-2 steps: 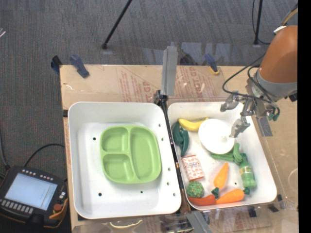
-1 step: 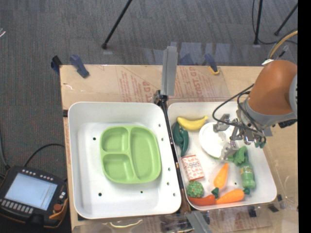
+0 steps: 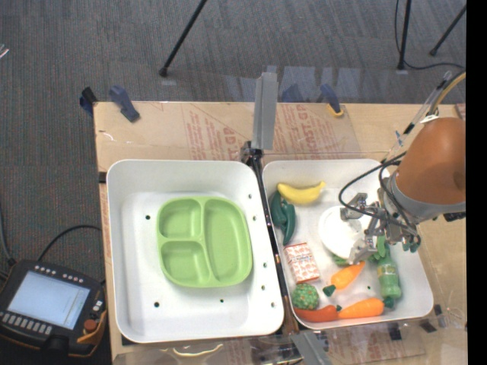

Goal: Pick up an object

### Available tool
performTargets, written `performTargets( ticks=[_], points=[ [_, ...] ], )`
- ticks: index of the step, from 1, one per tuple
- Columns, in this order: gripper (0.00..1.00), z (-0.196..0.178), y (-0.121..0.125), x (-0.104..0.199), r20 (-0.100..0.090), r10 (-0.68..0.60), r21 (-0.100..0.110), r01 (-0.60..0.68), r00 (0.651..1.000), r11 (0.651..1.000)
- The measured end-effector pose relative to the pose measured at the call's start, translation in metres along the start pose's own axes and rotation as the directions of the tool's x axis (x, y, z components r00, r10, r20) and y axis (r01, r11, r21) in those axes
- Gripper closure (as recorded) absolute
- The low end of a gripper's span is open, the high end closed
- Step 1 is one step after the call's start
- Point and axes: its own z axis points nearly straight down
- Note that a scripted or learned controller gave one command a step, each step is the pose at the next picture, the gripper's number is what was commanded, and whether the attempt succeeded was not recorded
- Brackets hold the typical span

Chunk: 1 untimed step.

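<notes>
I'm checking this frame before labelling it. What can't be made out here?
- The claw in the camera view: wrist and cables crowd it, so whether it is open or shut is unclear.
- White plate: its right part is covered by the claw.
- Green bottle: its top is hidden by the claw.
- Red-and-white carton: its print is too small to read.

The pincer [image 3: 378,243] hangs low in the right bin [image 3: 415,280], above a white plate [image 3: 337,233], near a carrot [image 3: 346,275] and green bottle [image 3: 389,278]; a green tray [image 3: 204,242] fills the left bin [image 3: 125,280]
</notes>
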Motion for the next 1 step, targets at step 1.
performTargets(
  ticks=[1],
  points=[
    [0.0, 0.0267, 0.0338, 0.0433, -0.04, -0.057, -0.006, 0.057, 0.998, 0.998]
  ],
)
